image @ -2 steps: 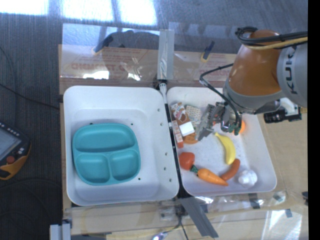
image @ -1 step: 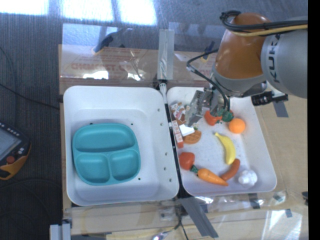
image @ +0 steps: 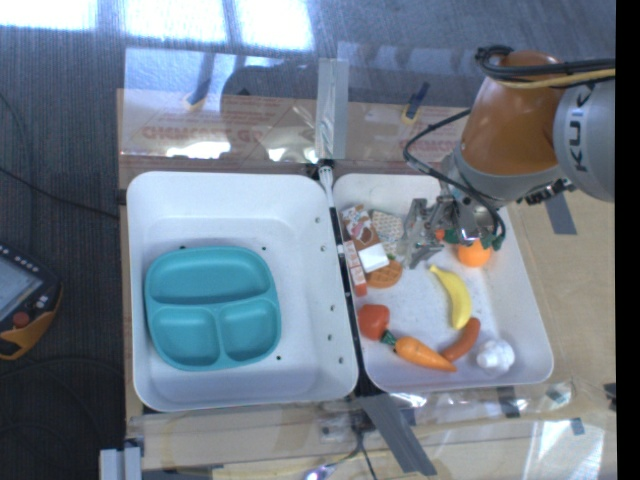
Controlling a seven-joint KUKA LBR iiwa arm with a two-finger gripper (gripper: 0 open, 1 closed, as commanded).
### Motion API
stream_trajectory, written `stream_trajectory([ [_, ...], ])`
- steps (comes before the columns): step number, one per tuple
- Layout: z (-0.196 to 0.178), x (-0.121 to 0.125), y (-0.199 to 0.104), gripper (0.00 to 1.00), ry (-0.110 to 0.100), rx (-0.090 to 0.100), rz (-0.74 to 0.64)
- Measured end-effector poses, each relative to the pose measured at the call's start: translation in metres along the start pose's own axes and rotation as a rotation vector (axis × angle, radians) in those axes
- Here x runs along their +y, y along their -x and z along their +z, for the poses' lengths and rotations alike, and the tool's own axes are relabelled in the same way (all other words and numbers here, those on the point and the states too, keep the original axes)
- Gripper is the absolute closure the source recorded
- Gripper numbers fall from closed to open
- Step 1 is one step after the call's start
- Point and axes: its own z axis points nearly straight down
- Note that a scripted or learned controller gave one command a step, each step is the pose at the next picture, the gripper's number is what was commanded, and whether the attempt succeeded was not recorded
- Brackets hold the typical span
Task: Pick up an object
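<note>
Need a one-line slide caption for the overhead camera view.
KUKA gripper hovers over the right bin of toy food near an orange; a teal divided plate sits in the left bin.

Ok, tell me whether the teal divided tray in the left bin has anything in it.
Empty. The teal tray lies flat in the left bin, and all three of its compartments show bare teal floor.

I have one fixed camera, mounted above the tabletop and looking down at a slant. It sits far enough back to take in both white bins whole: the left bin and the right bin lie side by side across the middle of my picture. The arm reaches in from the right edge, and dark floor borders the left.
</note>
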Motion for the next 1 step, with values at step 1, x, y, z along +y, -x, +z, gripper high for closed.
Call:
stream_trajectory([
  [1,0.0829,-0.0138,-0.0205,1.0,0.004,-0.003,-0.151],
])
